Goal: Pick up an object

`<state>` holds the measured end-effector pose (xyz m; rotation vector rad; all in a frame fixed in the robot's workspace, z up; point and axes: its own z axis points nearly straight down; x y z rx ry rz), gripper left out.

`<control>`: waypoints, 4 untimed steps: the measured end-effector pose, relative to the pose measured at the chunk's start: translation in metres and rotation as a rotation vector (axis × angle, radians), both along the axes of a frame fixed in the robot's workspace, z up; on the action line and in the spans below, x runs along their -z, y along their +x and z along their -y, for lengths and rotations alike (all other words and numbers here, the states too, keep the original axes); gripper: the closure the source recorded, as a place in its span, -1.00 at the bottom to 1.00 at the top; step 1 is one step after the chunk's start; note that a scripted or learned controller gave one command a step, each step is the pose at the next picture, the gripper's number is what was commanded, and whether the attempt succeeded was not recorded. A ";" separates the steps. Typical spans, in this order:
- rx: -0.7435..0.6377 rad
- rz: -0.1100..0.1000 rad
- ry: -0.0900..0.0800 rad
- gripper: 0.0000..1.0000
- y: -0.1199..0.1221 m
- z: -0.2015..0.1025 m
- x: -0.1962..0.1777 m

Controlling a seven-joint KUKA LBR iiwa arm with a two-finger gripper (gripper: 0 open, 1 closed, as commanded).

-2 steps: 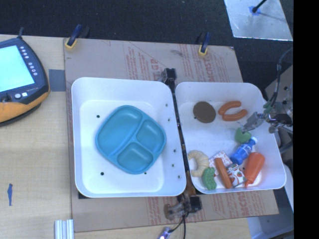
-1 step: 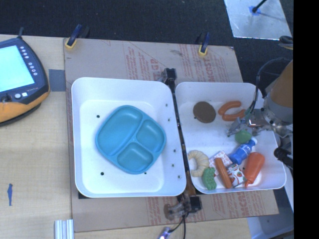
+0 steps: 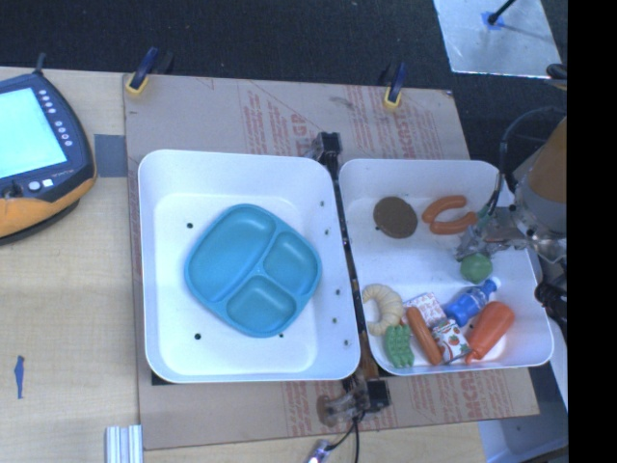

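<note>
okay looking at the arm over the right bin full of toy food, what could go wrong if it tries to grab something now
1. The end effector sits between the curved sausage and the green ball, so it might nudge either one instead of catching it.
2. The ball is round and could roll away toward the blue bottle.
3. The items at the near edge of the right bin, such as the carrot, are packed together, so one grab there might disturb several.

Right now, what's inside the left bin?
The left bin holds one thing: a blue divided plate lying flat near its middle, its three compartments bare. The bin floor under the plate is covered, so nothing beneath can be checked.
</note>
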<state>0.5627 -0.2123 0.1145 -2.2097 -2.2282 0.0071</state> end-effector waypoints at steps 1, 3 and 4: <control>0.002 0.002 0.001 1.00 0.025 -0.068 -0.050; 0.003 0.002 0.000 -1.00 0.036 -0.151 -0.077; 0.003 0.000 -0.001 -1.00 0.018 -0.111 -0.004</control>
